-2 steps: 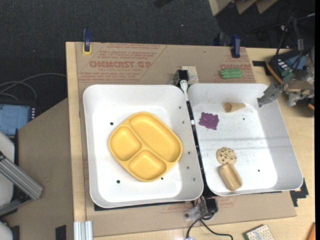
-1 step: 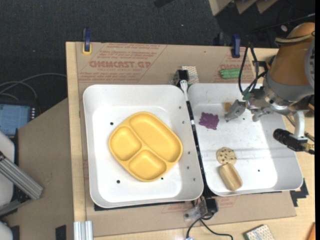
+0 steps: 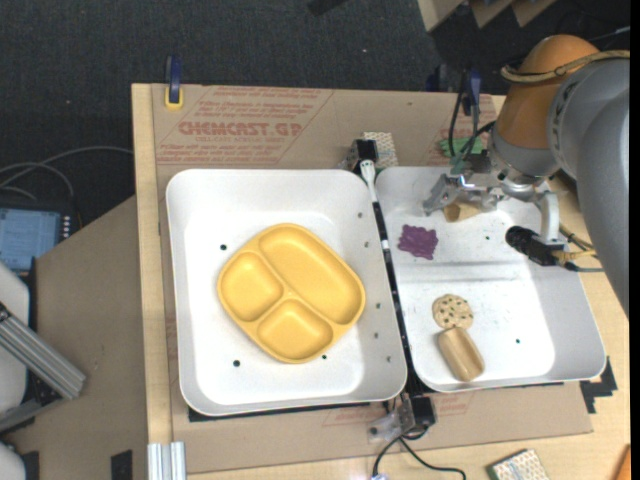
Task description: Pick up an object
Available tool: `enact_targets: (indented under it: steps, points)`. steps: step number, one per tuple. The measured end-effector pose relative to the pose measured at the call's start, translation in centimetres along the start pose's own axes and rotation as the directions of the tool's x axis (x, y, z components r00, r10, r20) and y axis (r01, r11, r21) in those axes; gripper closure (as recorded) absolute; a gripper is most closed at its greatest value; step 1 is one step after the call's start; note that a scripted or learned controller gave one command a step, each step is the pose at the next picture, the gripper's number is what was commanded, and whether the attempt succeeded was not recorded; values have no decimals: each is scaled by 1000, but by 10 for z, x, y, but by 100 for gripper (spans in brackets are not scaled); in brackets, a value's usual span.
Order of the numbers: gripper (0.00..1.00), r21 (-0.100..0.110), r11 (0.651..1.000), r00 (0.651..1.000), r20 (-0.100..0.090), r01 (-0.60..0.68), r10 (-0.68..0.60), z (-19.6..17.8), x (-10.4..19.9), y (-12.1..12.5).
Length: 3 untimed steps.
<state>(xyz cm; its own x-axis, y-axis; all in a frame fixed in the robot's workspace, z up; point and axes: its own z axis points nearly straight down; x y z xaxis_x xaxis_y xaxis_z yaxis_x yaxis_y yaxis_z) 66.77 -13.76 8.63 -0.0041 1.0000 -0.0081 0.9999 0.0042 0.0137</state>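
Three candidates sit in your right bin: purple piece near the divider, cookie and tan block touching below it. End effector hovers at the bin's far edge, apart from all three; I cannot tell its opening. Yellow tray fills the left bin. Risks: the flat purple piece slipping out, or cookie and block shoving each other.

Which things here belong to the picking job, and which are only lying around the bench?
Part of the job:
- purple object, right bin
- cookie, right bin
- tan block, just below the cookie
- yellow divided plate, left bin
- gripper, low over the right bin's far end

Just lying about:
- blue clamp on the board's far corner
- cables behind the bins
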Motion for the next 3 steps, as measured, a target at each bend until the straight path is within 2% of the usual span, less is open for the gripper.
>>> enact_targets:
  steps: [1, 2, 3]
  points:
    - [100, -13, 1000, 1000, 9, -3, 3, -22, -5, 2]
    - [0, -6, 1000, 1000, 5, -3, 3, -18, -3, 0]
    - [100, -11, 1000, 1000, 8, -2, 2, -30, -4, 1]
